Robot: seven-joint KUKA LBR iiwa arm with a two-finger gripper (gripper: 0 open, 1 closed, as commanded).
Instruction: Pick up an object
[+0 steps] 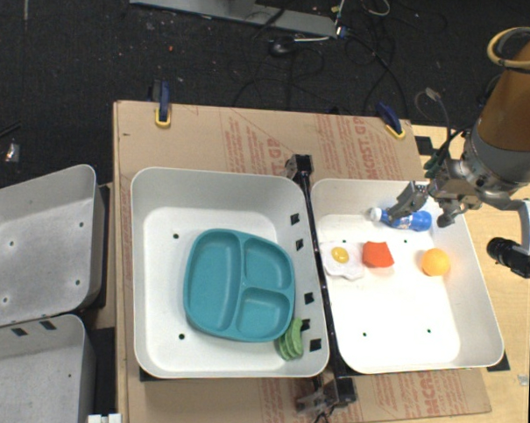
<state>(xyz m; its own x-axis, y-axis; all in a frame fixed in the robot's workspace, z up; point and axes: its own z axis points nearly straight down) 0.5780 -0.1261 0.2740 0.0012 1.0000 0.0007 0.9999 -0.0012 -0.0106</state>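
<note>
Nearest the camera:
- 2 shallow white bins sit side by side on a cardboard-covered bench – the left bin (pixel 148 271) and the right bin (pixel 470 342).
- A teal divided plate (pixel 240 284) lies flat in the left bin, with a green object (pixel 290 341) tucked at its near right edge.
- Farther back, in the right bin, 3 items form a row: a toy fried egg (pixel 342 259), a red-orange block (pixel 378 254) just beside it, and an orange ball (pixel 435 262) a little apart.
- Behind them, near the bin's far wall, lies a blue bottle (pixel 405 219) with a white cap.
- The gripper (pixel 432 203) hangs just above the bottle – fingers spread apart, holding nothing.
- Farthest back, the grey arm (pixel 506 120) enters from the right.
</note>
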